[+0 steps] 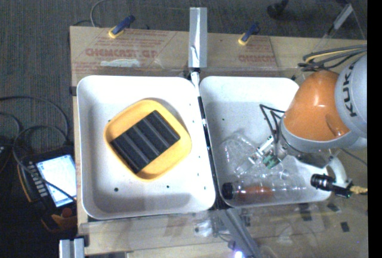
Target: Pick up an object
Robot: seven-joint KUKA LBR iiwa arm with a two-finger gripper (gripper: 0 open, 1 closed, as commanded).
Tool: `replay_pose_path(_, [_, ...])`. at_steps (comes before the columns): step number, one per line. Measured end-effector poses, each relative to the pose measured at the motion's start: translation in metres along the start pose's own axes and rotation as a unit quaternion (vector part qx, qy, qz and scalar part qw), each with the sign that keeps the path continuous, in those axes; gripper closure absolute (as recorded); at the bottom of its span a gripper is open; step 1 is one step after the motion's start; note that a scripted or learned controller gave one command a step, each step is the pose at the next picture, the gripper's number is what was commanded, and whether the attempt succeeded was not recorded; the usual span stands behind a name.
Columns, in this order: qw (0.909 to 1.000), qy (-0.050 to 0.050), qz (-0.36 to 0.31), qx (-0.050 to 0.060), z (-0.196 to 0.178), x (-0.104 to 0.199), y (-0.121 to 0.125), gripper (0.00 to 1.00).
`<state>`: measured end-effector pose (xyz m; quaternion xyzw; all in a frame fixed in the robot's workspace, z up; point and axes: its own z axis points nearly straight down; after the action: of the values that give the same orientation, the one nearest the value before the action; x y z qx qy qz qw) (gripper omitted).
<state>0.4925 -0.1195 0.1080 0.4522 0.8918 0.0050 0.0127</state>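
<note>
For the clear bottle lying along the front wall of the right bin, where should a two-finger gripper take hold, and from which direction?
Probably the middle of the clear bottle's body, coming straight down from above with the fingers set across its width. It lies on its side, long axis running left-right along the right bin's front wall, dark cap at the left. That wall leaves little room for the near finger, so the grasp may slip.

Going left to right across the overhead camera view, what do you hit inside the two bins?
Left bin → yellow pad with black ribbed top → right bin → clear crumpled plastic → orange band of the arm.
</note>
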Motion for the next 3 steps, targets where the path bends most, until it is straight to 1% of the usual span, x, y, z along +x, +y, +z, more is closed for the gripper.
replay_pose_path(1, [0.9942,0.004,-0.107,0.005,0.003,0.001,0.022,0.00])
replay_pose_path(2, [1.0000,0.003,-0.006,0.003,0.017,-0.060,0.007,0.00])
replay_pose_path(3, [1.0000,0.004,-0.006,0.000,0.009,-0.058,0.010,1.00])
